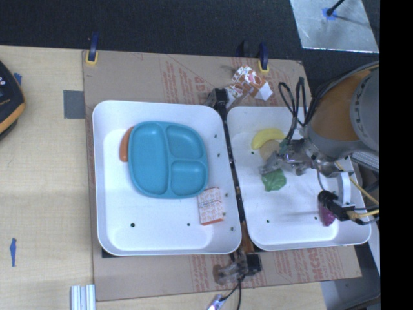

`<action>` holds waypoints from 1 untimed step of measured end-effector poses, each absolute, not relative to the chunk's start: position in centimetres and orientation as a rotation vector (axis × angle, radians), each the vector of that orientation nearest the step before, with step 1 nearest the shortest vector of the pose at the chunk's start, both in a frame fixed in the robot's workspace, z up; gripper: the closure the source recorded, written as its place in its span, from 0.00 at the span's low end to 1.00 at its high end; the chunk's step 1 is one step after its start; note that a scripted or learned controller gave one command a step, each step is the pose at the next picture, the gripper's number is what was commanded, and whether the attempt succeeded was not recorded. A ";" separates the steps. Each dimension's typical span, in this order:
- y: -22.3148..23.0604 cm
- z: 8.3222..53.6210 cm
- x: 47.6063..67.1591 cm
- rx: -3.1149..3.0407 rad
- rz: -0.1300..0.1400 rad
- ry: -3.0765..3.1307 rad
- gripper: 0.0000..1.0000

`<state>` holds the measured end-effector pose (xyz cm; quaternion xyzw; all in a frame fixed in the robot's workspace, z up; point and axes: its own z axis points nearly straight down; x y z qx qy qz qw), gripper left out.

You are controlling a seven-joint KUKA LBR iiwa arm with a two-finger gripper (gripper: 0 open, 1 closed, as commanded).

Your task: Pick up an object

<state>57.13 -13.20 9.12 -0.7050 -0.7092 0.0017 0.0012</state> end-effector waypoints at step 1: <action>-13.3 10.2 57.1 -2.211 0.008 -2.229 1.00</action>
